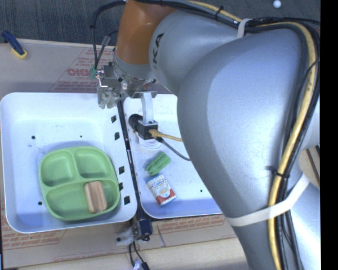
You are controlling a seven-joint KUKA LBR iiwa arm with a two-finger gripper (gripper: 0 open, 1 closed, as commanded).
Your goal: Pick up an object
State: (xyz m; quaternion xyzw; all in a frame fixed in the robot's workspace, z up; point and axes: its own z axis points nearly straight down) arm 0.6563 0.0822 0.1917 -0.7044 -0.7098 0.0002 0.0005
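"Where's the arm?"

"The grey arm (242,122) sweeps up through the right half of the frame, then bends left toward the top centre. Black and yellow cables (297,117) run along it."

"And the wrist?"

"The orange band (136,30) sits at top centre. Just below it, to the lower left, is the gripper (108,91), pointing downward, away from the camera."

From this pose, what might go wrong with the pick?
1. The gripper hangs by the far end of the rim shared by the left bin and right bin, away from every object. Descending here may strike the rim or grab nothing.
2. The wooden block lies flat in a compartment of the green tray, whose walls may block a grasp.
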